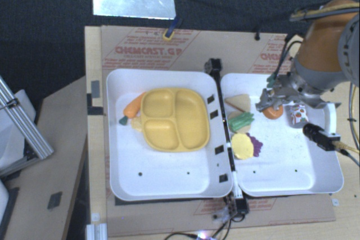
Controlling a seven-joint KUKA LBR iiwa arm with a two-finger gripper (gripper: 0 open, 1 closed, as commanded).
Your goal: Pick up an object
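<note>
Camera view. Right bin (323, 177): tool (271, 103) hung low at the far side, directly over an orange object (274, 113), seemingly lined up to take it; whether it was spread or pinching could not be told. Green piece (242, 120), yellow piece (242, 146) lay left. Left bin (121, 177): yellow divided tray (171, 119), carrot (133, 105) beside.
</note>
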